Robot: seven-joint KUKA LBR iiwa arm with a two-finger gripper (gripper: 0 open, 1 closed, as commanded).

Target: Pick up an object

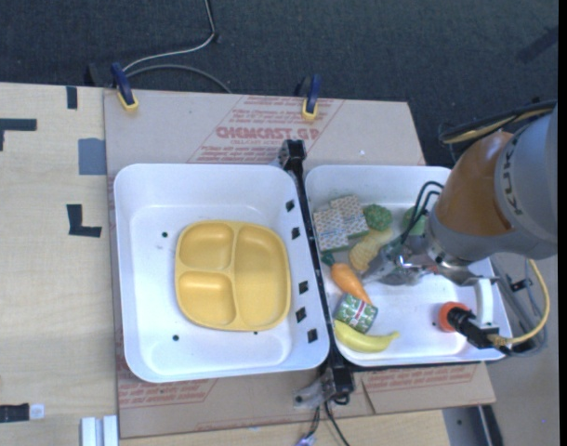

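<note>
The right bin [432, 179] holds several toy foods. A pale waffle-like square [337, 219] lies at its far left, with a green broccoli piece [377, 217] beside it. Below them lie a yellow corn cob [369, 247], an orange carrot [349, 282], a green can [356, 314] and a yellow banana [364, 339]. My gripper [391, 266] is low in the middle of this bin, just right of the corn and carrot. The wrist hides how it meets the corn.
The left bin [139, 249] holds a yellow divided plate [233, 274]. The grey and orange arm [493, 203] covers the right bin's right side. A divider with black clips [307, 249] runs between the bins. Brown cardboard [256, 128] lies under both.
</note>
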